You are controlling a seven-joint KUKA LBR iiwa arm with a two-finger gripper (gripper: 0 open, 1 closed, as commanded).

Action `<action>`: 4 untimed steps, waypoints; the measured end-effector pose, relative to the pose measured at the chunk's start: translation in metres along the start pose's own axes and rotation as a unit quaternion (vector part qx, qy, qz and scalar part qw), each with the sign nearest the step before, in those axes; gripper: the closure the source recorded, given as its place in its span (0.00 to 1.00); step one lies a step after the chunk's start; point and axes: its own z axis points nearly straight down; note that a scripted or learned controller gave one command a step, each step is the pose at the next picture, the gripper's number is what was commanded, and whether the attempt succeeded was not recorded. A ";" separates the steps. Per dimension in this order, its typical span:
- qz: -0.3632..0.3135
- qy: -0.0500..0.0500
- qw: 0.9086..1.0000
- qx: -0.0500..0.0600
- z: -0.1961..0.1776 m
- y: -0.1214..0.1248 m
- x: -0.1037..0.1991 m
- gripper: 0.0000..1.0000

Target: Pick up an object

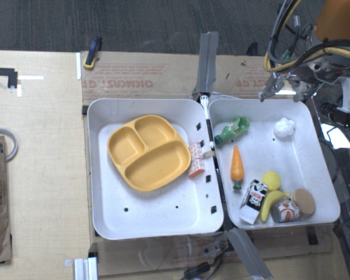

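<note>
Your gripper (275,86) hangs above the far rim of the right bin (321,156), and you cannot tell how it is set. Nearest below it lie a white crumpled ball (284,128) and a green bottle (232,130); the carrot (237,164), banana (272,194) and milk carton (253,201) lie farther toward the near edge. In the left bin (105,214) a yellow divided plate (149,151) sits well apart.

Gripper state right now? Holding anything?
Gripper: sits above the right bin's far rim, nothing between its fingers; open or closed cannot be told.
</note>
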 end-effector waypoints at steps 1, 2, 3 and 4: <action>-0.045 -0.001 0.999 -0.001 0.185 -0.033 0.001 0.00; -0.042 -0.001 0.999 -0.001 0.085 -0.008 -0.030 0.00; -0.086 0.000 0.996 0.000 0.186 -0.081 -0.016 0.00; 0.040 0.000 0.999 0.001 0.187 -0.158 -0.002 0.00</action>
